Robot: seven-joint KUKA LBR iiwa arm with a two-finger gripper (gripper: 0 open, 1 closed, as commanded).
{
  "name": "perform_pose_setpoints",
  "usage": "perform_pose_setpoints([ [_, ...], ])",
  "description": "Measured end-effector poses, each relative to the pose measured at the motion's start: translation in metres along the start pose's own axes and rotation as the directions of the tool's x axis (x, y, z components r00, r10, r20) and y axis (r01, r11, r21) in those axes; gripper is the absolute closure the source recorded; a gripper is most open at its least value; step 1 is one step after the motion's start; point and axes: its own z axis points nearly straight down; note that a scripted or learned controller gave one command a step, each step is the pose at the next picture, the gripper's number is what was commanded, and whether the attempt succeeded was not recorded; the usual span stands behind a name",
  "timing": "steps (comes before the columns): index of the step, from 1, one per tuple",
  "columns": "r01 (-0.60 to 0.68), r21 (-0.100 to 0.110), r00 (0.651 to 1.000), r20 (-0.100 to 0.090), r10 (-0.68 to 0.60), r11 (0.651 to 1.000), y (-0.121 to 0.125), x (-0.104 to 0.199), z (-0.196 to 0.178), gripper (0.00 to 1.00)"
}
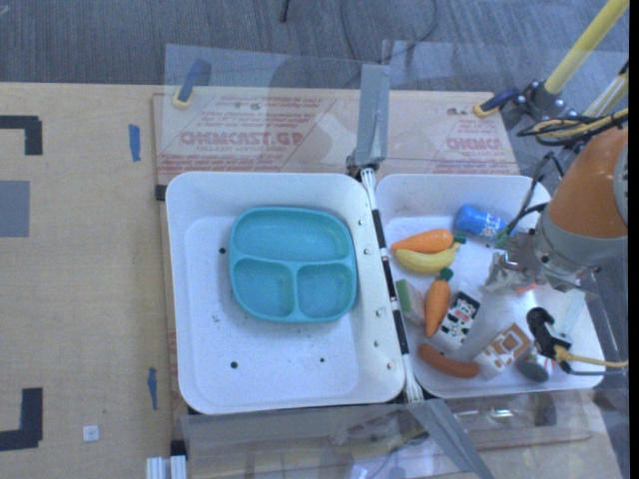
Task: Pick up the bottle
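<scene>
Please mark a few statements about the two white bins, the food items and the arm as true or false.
1. The turquoise divided plastic plate lies in the left white bin. True.
2. The blue bottle lies on that plate. False: it lies in the right white bin, near its far wall.
3. The yellow toy banana touches the orange carrot beside it. True.
4. The gripper hangs over the left bin. False: it is over the right bin.

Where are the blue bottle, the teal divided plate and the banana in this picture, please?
Blue bottle [480,222]: camera view, middle of its body, lying in the right bin.
Teal plate [293,238]: camera view, its large upper compartment, in the left bin.
Banana [424,259]: camera view, middle of its curve, below a carrot.
</scene>
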Motion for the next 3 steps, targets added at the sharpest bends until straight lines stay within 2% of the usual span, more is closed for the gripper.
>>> perform_pose_setpoints([
  [1,-0.007,0.001,1.000,0.000,0.007,1.000,0.000,-0.004,-0.008,1.00],
  [2,-0.091,-0.002,0.996,0.000,0.091,0.996,-0.060,-0.030,-0.001,1.00],
  [3,-0.246,-0.008,0.969,0.003,0.246,0.969,-0.063,-0.024,-0.001,1.00],
])
